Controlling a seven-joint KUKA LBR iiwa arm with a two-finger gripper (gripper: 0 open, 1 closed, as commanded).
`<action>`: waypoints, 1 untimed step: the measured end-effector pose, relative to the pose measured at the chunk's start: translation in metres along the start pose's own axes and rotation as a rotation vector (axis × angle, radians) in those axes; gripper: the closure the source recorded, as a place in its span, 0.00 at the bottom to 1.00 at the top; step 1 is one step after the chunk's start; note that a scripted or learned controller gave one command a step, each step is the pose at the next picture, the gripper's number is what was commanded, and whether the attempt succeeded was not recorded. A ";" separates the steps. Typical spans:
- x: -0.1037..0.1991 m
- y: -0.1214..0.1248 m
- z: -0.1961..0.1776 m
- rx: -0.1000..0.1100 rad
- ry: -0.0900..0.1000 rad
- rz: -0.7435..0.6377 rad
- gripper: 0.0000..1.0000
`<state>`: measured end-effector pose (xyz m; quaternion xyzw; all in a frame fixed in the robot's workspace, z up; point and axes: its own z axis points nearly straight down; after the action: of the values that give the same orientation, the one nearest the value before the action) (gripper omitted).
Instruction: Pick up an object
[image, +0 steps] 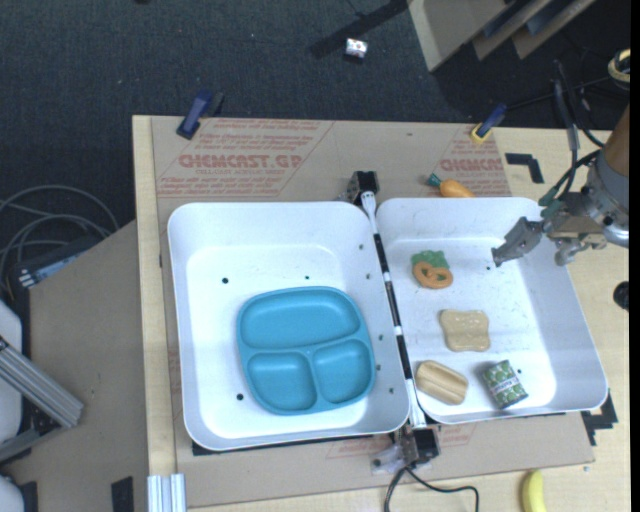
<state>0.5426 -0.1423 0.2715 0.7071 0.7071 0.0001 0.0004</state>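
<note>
Right bin (560, 330): pretzel (432, 270), cracker (465, 330), bread roll (441, 381), green can (503, 384). Left bin (200, 300): blue tray (305, 348). Claw (540, 243): over right bin's far edge, fingers spread, holding nothing, well apart from the items.

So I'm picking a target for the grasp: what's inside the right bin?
The right bin holds four things: a pretzel-like piece, a tan slice, a bread roll and a small green can. The hand covers part of the bin's far corner.
</note>
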 end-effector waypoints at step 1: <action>0.000 -0.030 0.118 0.004 0.001 0.001 0.00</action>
<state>0.5130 -0.1425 0.1534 0.7074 0.7068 -0.0008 -0.0015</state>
